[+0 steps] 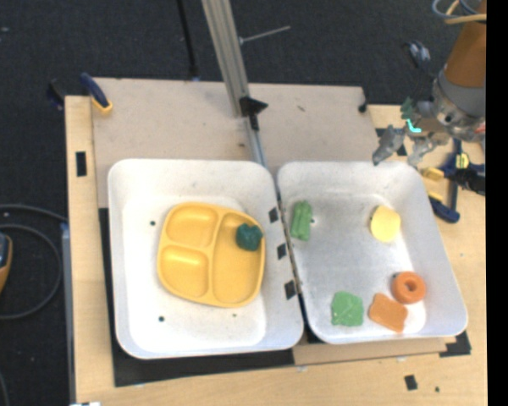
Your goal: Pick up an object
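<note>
My gripper [404, 149] hangs over the back right corner of the right bin [339, 189], its fingers spread open with nothing between them. In that bin lie a yellow round piece [385, 224], an orange ring [409, 288], an orange block [388, 312], a green lump [348, 309] and a light green piece [301, 221] by the left wall. The yellow round piece is nearest, a little in front of the gripper. A dark green object [249, 237] rests on the yellow divided plate [195, 265] in the left bin [135, 193].
A metal post [227, 49] rises behind the seam between the bins. Clamps and cables [453, 184] crowd the bench's right edge beside the arm. A blue-and-yellow clamp [96, 96] sits at the back left corner of the bench.
</note>
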